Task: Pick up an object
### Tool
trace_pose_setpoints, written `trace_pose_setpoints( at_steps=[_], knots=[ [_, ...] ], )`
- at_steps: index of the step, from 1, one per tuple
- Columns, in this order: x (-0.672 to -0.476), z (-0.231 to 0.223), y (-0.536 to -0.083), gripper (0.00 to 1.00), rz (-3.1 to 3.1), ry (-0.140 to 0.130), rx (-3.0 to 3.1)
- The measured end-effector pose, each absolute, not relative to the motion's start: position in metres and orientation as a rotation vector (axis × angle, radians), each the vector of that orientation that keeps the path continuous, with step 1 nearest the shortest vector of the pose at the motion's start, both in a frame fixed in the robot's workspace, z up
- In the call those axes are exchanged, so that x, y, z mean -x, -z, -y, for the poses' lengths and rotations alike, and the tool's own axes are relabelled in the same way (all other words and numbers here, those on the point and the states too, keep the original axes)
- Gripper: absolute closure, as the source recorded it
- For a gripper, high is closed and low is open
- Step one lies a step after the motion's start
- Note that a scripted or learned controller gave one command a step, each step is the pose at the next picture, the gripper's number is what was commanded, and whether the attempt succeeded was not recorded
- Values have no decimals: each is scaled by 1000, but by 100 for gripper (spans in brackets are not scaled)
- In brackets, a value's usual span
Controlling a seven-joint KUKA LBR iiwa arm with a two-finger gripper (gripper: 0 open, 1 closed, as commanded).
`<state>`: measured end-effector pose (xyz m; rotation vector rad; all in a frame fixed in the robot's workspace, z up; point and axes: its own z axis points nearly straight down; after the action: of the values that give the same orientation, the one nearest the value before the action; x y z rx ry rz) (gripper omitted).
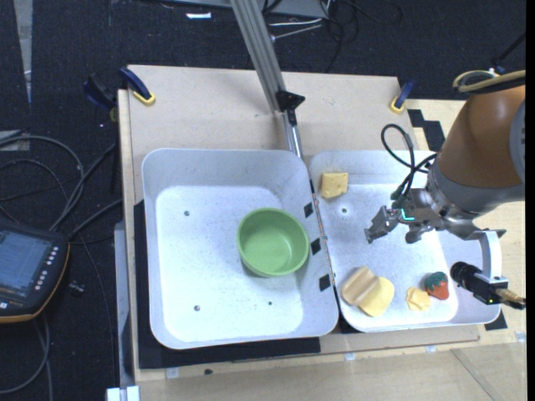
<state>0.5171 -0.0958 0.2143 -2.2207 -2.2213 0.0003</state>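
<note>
- The approach step is judged in hand: the jaws [386, 224] are held over the right white bin [355, 161], nothing gripped; their opening cannot be told.
- A descent onto the pale yellow foam block [369, 291] below-left is called for.

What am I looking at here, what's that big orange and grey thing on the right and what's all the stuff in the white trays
This is one picture from a camera fixed above a workbench, looking down at a slant. The orange and grey shape is a robot arm reaching in from the right. At its end is a two-finger gripper, its tool for picking things up. It hangs over the right bin, with nothing visibly held between its fingers.

Two shallow white bins sit side by side. The left bin holds a green bowl. The right one holds small toy-like pieces: a yellow block near the back, a pale yellow lump at the front, and a small yellow piece beside a red and green piece.
</note>
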Motion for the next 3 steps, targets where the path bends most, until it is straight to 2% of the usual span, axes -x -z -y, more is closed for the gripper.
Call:
trace_pose_setpoints(
  at_steps=[1, 3],
  knots=[
    [-517, 96, -214, 0, 2221, 0, 2221],
    [-526, 105, -109, 0, 2218, -5, 2219]
  ],
)
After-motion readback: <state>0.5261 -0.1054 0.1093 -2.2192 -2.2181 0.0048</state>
